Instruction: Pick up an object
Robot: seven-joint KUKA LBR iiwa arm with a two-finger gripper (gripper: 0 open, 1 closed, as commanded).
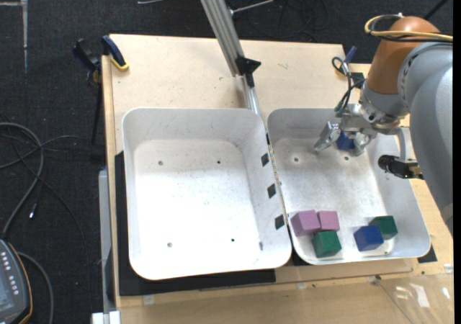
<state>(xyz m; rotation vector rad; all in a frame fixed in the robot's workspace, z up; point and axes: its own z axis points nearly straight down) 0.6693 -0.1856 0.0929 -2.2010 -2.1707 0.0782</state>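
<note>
My gripper (338, 137) hangs over the far end of the right bin (338, 186), pinching a small blue block (346, 141) between its fingers — the other blocks (325, 232) sit clustered along the bin's near edge, well apart.

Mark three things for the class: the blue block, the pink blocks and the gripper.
blue block (368, 237): camera view, right bin, its top face.
pink blocks (314, 221): camera view, right bin, where the two meet.
gripper (333, 135): camera view, between its fingertips, above the right bin's far end.
</note>
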